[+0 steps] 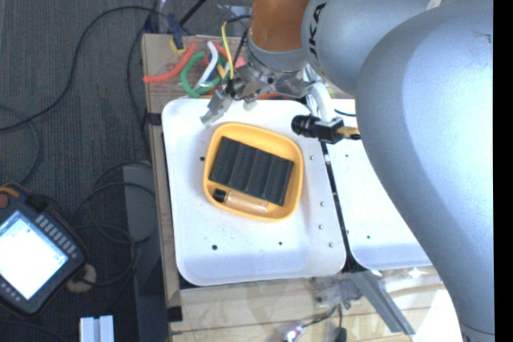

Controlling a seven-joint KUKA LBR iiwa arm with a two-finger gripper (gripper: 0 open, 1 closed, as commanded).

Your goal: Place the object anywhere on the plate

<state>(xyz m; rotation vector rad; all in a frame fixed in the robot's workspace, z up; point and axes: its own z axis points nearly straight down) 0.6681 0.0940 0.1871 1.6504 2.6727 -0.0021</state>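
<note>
Gripper hovering above plate

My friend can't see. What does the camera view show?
A yellow square plastic plate in the left white bin holds a dark ridged rectangular block and a small orange stick. The grey arm's end effector hovers above the plate's far edge.

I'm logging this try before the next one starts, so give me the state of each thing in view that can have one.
yellow plate: upright, in the left bin, bearing two things.
dark ribbed block: lying flat on the plate.
small orange cylinder: lying on its side at the plate's near rim.
left bin: flat on the bench, holding the plate.
gripper: above the left bin's far edge, holding nothing visible.
handheld screen: lit.
</note>
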